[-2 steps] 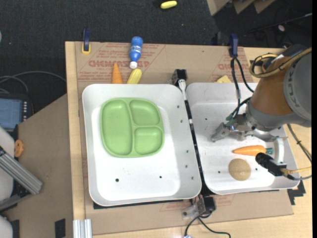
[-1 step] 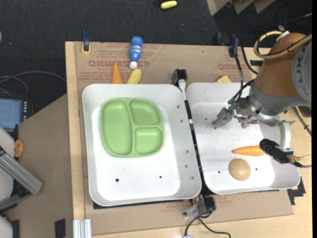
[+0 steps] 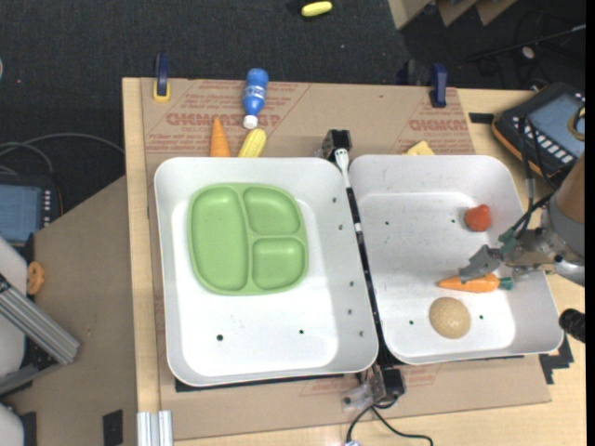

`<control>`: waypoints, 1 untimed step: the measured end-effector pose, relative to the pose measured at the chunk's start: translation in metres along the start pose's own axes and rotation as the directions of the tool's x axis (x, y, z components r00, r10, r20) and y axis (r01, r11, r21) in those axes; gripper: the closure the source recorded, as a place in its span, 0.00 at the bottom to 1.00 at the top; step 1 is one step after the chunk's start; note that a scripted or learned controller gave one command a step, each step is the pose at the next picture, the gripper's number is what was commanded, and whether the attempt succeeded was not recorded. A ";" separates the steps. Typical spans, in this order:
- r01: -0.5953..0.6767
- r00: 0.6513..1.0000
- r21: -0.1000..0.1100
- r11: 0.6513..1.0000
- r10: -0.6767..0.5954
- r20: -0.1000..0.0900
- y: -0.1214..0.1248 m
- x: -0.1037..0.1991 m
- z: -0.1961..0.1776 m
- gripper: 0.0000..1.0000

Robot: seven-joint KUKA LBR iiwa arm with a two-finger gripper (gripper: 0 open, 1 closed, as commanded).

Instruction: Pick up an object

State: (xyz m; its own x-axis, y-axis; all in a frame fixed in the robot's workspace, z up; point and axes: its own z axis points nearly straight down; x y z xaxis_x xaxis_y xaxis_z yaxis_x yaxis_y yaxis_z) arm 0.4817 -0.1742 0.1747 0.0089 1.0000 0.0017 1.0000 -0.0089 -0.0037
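small orange plastic carrot lying flat, just below gripper tips | gripper grip unreadable, cannot tell | beige round ball below, red tomato above | right white bin on cardboard-topped bench, dark carpet beyond

Glossy white plastic bins, matt green plastic tray, printed cardboard sheet beneath, dark rough carpet.
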 end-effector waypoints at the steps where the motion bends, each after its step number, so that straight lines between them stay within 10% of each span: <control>1: 0.014 1.000 -0.002 1.000 -0.014 0.000 0.050 0.037 0.095 0.00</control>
State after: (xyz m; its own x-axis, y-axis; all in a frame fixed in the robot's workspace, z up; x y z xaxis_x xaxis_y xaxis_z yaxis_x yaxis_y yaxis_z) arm 0.5318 -0.1374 0.0797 -0.0047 1.0000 0.0015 1.0000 0.0047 -0.0014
